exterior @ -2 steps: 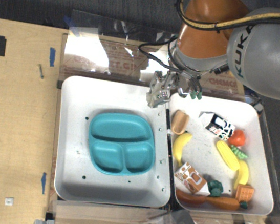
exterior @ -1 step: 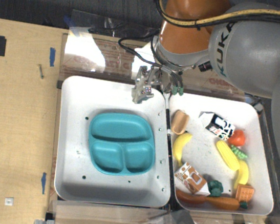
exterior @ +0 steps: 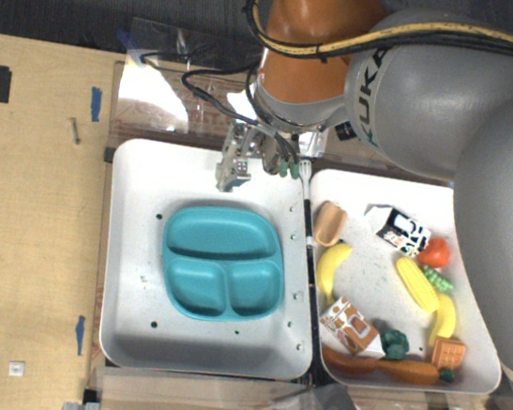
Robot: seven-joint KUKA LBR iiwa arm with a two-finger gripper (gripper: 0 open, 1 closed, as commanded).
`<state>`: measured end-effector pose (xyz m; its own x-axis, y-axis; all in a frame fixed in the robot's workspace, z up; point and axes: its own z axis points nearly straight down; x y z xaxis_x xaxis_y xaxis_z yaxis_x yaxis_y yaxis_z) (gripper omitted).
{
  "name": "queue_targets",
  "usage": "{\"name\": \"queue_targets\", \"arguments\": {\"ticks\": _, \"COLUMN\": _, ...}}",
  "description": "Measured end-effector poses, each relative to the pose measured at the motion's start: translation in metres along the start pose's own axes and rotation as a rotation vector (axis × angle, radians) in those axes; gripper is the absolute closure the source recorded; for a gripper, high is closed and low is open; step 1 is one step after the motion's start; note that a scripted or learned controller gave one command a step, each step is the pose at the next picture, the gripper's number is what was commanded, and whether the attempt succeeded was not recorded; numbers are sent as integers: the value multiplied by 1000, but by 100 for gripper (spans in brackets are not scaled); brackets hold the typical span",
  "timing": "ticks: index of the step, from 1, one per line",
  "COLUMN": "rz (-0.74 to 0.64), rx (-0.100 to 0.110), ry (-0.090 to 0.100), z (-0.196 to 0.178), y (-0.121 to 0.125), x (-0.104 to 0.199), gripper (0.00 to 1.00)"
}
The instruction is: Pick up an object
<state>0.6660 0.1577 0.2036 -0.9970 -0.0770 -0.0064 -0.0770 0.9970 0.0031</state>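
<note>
My gripper hangs over the far edge of the left bin, just beyond the teal divided tray that lies in it. The fingers stand apart and open with nothing between them. The right bin holds several toy foods: a yellow banana, a brown cup-like piece, a black-and-white carton, a red tomato, a yellow corn cob, a brown-and-white box and a carrot. The gripper is up and left of all of these, across the divider.
The grey arm and its orange band cover the top right and overhang the right bin's far corner. A green piece and an orange block lie near the right bin's front. Tan bench spreads to the left.
</note>
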Motion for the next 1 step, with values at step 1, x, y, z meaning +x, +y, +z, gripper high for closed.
{"name": "queue_targets", "arguments": {"ticks": 1, "rz": 65, "rx": -2, "ry": -5, "z": -26, "y": 53, "x": 1, "gripper": 100}}
